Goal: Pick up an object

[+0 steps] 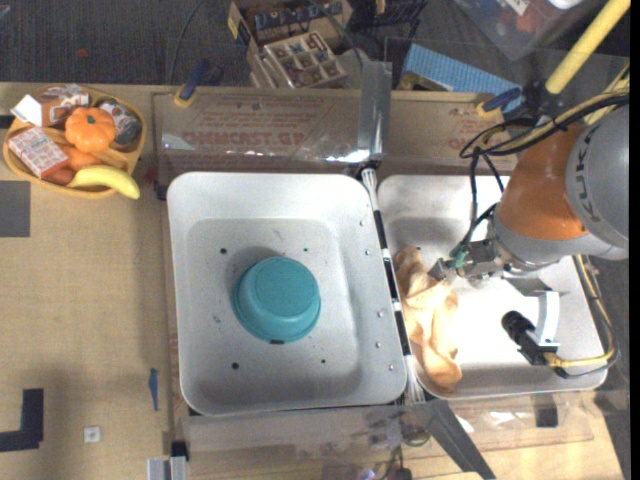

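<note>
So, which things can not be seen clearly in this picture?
- Gripper: fingers blurred against the tan cloth; open or shut unclear, grasp unclear.
- Right bin: the arm covers its right part.
- Teal bowl: seen from above, whether upside down unclear.
- Basket packages: labels too small.

Teal bowl (278, 298), tan cloth (432, 318)

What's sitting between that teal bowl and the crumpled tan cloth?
In the camera view, only white bin floor and the two bins' adjoining rims lie between the teal bowl and the tan cloth.
</note>
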Tool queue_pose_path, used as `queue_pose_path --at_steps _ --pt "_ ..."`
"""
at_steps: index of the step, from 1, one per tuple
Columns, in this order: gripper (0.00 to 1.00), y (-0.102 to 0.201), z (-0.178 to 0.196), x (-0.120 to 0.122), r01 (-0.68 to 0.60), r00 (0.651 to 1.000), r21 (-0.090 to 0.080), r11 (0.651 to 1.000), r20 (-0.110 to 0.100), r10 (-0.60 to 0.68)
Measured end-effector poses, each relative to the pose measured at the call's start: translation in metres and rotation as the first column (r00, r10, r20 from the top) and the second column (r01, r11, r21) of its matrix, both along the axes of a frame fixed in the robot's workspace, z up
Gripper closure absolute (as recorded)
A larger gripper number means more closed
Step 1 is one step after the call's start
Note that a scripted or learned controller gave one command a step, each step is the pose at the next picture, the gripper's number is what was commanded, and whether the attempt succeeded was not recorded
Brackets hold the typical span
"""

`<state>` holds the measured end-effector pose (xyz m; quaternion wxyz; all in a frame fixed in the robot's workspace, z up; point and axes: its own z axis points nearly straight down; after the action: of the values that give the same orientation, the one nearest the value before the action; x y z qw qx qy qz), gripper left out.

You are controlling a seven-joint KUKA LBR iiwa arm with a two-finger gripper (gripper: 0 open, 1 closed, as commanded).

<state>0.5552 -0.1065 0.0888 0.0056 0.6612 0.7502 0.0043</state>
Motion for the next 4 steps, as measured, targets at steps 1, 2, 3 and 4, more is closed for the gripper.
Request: queue_pose_path --at_steps 1,2,3,4 --pt "0.00 0.008 0.000 -0.001 -0.281 0.960 -0.004 0.960 -0.001 0.281" --pt "0.00 -0.001 0.001 0.077 -0.334 0.942 -0.001 0.943 -0.010 0.334" --pt "1.00 -0.002 0.010 0.078 -0.332 0.943 -0.002 0.943 -0.006 0.332" --pt "0.00 -0.002 0.010 0.078 -0.332 0.943 -0.002 0.943 -0.006 0.332"
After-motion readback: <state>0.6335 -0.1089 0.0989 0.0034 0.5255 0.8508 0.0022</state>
